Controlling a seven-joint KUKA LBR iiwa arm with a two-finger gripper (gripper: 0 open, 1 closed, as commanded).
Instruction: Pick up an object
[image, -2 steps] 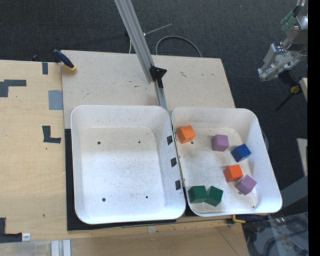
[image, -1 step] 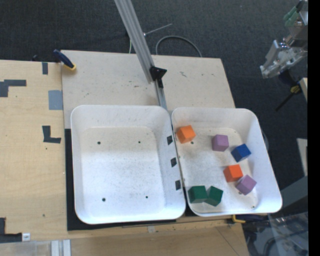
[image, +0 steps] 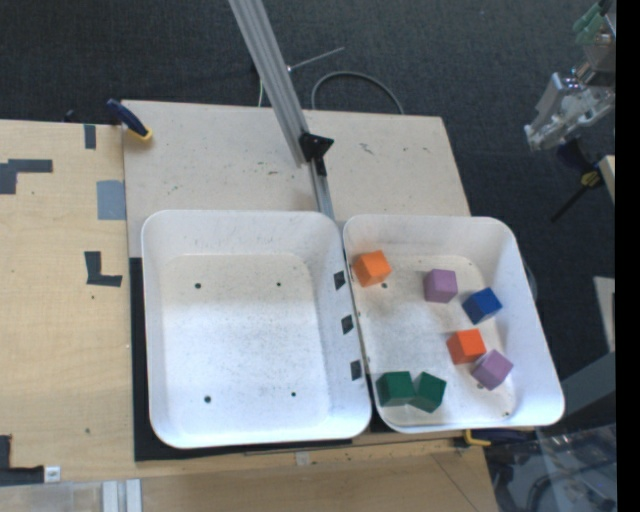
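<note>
The right white bin (image: 520, 300) holds several small cubes. An orange cube (image: 372, 267) lies near its left wall. A purple cube (image: 439, 285) and a blue cube (image: 482, 304) sit toward the back right. Closer to the front are a second orange cube (image: 465, 346) and a second purple cube (image: 492, 369). Two green cubes (image: 396, 387) (image: 429, 391) touch each other at the front. The gripper (image: 565, 105) hangs at the upper right, over the dark floor, well clear of both bins and far from every cube.
The left white bin (image: 240, 330) adjoins the right one. A slanted metal rail (image: 278, 75) runs down to the bins' shared back edge. A blue and yellow clamp (image: 130, 118) grips the board's far left corner. A cable loop (image: 350, 90) lies behind the board.
</note>
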